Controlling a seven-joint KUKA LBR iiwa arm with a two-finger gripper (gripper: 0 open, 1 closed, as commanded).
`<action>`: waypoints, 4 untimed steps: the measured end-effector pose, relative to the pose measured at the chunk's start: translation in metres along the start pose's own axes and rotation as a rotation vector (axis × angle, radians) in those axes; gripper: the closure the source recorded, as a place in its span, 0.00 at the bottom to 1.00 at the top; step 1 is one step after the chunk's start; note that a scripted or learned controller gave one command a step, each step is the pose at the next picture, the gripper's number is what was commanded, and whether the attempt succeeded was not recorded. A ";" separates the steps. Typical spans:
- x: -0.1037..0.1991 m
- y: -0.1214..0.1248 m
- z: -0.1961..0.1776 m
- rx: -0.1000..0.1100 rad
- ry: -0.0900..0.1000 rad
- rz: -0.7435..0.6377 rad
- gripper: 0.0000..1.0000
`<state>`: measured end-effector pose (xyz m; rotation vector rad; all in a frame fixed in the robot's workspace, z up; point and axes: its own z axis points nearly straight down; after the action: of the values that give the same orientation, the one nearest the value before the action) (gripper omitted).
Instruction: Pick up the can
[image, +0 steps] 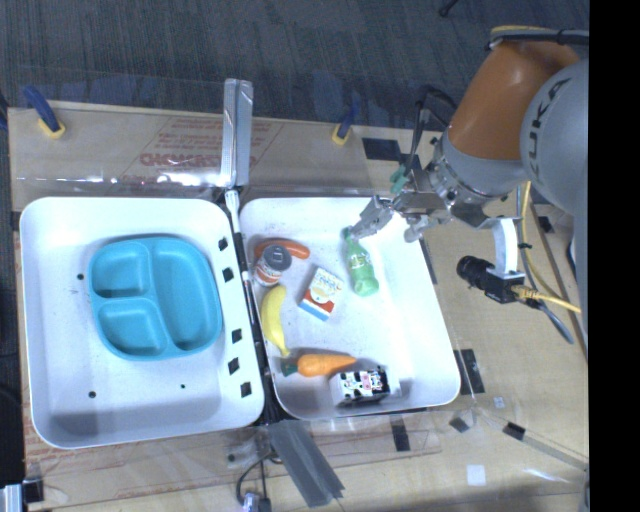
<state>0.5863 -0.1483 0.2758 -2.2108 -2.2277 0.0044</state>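
Grey-lidded, the can is standing upright at the right bin's left wall, well left of and below the pincer, which is hovering open, gripping nothing.

My arm is grey with an orange band. Both bins are white. The tray is blue, the bottle green, the banana yellow, the carrot orange, the can red-labelled with a grey lid.
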 end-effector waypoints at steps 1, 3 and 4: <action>0.023 -0.066 0.119 0.001 0.000 0.149 0.00; 0.052 -0.054 0.172 0.002 0.000 0.142 0.00; -0.043 -0.065 0.063 -0.003 -0.001 0.000 0.00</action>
<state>0.5216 -0.1920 0.2127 -2.2129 -2.2294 0.0015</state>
